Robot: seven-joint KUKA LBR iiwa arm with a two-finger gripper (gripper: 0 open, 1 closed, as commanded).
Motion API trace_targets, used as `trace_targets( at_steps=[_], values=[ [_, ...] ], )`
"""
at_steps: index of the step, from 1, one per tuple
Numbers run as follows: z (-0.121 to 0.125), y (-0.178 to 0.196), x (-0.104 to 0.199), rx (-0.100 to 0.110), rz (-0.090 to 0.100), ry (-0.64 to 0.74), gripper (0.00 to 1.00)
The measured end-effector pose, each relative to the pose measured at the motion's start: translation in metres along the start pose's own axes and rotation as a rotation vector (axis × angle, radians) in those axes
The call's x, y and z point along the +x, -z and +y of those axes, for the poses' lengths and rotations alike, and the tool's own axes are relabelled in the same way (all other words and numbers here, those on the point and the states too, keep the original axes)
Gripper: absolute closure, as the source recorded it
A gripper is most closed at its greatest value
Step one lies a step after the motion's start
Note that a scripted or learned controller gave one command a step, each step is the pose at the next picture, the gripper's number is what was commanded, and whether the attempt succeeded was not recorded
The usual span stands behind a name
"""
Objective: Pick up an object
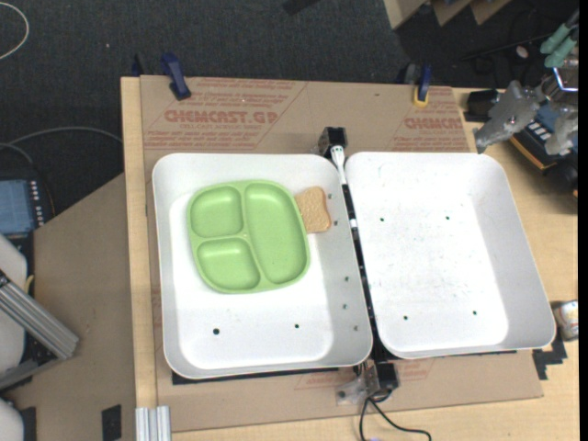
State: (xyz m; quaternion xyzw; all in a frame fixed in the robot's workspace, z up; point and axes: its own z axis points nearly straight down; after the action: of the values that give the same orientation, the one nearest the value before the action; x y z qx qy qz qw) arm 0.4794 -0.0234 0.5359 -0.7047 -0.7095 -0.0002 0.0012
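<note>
two shallow white bins sit side by side on a brown board that covers the bench point(83, 274). the left bin point(184, 338) holds a green divided plate point(248, 237) with three compartments, two smaller ones on its left side and one long one on its right; the plate lies flat in the upper half of the bin, slightly turned. a tan cracker-like piece point(314, 209) lies just beside the plate's upper right edge, touching or nearly touching it, near the bin's right wall. the right bin point(441, 265) shows a bare white floor with faint dark specks and a few small dark dots.

a black clip point(333, 140) sits at the top of the seam where the two bins meet, and a second dark fitting with a trailing cable point(378, 379) sits at the bottom of that seam. a blue clamp point(175, 74) grips the board's upper left edge and a blue-and-yellow clamp point(423, 85) grips its upper edge further right.

the gripper point(501, 118) appears at the upper right, outside the right bin and just above its far right corner, well apart from the plate and the tan piece. its metal parts are small and cluttered against the background, so whether the hand is spread or pressed together cannot be told; nothing is seen pinched in it.
</note>
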Motion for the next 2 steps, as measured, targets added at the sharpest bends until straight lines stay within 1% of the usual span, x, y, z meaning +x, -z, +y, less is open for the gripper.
trace_targets(
  at_steps=[1,2],
  values=[
    [-0.002,0.0,-0.12,-0.005,-0.006,-0.02,0.0],
    [0.0,0.011,-0.114,-0.01,-0.007,-0.007,1.0]
  ],
)
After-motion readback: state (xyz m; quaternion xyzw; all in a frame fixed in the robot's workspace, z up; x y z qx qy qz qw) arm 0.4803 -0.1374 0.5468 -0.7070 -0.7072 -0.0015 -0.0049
